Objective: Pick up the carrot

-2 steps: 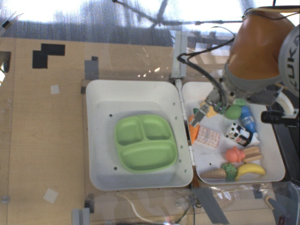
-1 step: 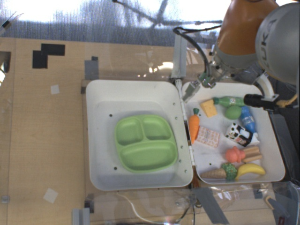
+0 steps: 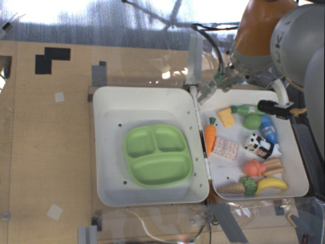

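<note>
Carrot [image 3: 209, 138] lying in the right bin [image 3: 299, 184], hard against its left wall, long axis running up-down in the frame, green top uppermost. Jaws [image 3: 209, 90] hovering above it near the bin's upper left corner, spread or pressed together impossible to tell. Sharing that bin: cheese wedge [image 3: 226, 117], green bottle [image 3: 250, 110], banana [image 3: 271, 185]. Left bin [image 3: 101, 136] carrying a green divided plate [image 3: 158, 154].

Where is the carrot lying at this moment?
The carrot lies in the right bin, against its left wall, beside the pink waffle-patterned card and below-left of the yellow cheese wedge.
</note>
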You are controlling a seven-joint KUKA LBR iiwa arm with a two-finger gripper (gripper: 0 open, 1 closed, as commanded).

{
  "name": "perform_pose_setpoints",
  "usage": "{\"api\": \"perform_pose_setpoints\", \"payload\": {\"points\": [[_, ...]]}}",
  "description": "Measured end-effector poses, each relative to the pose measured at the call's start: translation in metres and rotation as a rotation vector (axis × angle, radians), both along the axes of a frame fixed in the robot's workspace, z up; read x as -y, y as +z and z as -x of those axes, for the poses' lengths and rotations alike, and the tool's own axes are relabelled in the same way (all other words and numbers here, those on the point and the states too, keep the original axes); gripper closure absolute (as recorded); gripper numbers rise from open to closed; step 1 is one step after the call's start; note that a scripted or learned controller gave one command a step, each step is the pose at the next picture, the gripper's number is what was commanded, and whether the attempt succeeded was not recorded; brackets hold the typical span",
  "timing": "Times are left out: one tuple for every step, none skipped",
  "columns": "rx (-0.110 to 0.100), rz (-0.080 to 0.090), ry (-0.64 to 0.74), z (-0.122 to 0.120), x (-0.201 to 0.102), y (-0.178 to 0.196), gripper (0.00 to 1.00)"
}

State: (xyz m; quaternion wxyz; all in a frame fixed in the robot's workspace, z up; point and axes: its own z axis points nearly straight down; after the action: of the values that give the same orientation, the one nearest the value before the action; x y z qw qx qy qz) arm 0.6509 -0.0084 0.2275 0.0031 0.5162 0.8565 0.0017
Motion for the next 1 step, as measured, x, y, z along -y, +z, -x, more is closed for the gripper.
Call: {"api": "perform_pose_setpoints", "payload": {"points": [[-0.004,0.002,0.166,0.0529,0.0410,-0.0429,0.00]]}}
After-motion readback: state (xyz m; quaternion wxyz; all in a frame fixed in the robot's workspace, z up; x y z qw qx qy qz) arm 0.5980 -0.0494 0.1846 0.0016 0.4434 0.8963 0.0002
